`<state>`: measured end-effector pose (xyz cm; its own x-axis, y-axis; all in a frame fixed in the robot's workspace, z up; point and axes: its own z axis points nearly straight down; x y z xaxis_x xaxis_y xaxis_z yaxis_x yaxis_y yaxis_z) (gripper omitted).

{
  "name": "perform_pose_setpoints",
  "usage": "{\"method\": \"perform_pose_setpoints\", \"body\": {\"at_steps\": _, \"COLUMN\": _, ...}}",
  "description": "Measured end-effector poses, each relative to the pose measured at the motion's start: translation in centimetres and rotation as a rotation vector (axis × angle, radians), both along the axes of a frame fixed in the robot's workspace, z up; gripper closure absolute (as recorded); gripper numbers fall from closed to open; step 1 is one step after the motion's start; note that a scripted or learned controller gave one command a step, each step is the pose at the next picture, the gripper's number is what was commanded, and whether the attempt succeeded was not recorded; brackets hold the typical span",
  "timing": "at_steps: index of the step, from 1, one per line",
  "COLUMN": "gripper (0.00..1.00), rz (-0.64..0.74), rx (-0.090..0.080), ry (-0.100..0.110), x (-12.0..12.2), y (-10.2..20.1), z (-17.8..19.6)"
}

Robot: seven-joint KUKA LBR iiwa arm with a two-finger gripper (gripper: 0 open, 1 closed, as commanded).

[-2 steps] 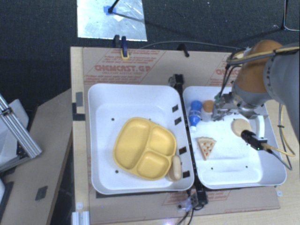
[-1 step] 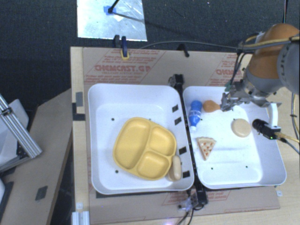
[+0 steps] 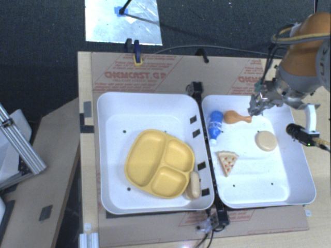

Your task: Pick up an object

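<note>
The arm (image 3: 305, 45) comes in from the right, grey with its orange part high at the far right corner. Its gripper (image 3: 257, 106) hangs low over the far part of the right bin (image 3: 297, 190). The gripper is dark and small from here, and I cannot tell if it is released or clenched.

Just beside the gripper, on its left and a little nearer, lies a toy chicken drumstick (image 3: 237, 118), orange-brown, with its thin end toward the gripper. It seems to touch the tip or almost touch it; I cannot say which. It lies on the bin floor, not lifted.

Left of the drumstick, against the left wall of the same bin, lies a blue bottle (image 3: 214, 125) with a white label. Near the right side of this bin rests a round beige disc (image 3: 266, 140), like a biscuit. A toy pizza slice (image 3: 227, 161) lies nearer, around the middle of the bin, well apart from the gripper.

The left bin (image 3: 116, 112) holds a yellow tray (image 3: 160, 163) with compartments, turned at a slant. A small beige bread-like piece (image 3: 194, 185) lies at the tray's near right edge, touching it.

Both bins sit on a cardboard sheet (image 3: 155, 71) with red printing.
</note>
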<state>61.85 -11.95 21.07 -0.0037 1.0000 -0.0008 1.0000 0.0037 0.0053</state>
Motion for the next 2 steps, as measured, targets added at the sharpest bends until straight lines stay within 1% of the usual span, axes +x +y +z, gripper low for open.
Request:
{"method": "perform_pose_setpoints", "body": {"at_steps": 1, "gripper": 1.00, "rz": 0.001, "rx": 0.000, "ry": 0.000, "x": -0.2, "y": 0.2, "z": 4.4}}
{"method": "perform_pose_setpoints", "body": {"at_steps": 2, "gripper": 1.00, "rz": 0.005, "rx": 0.002, "ry": 0.002, "x": 0.4, "y": 5.3, "z": 4.9}}
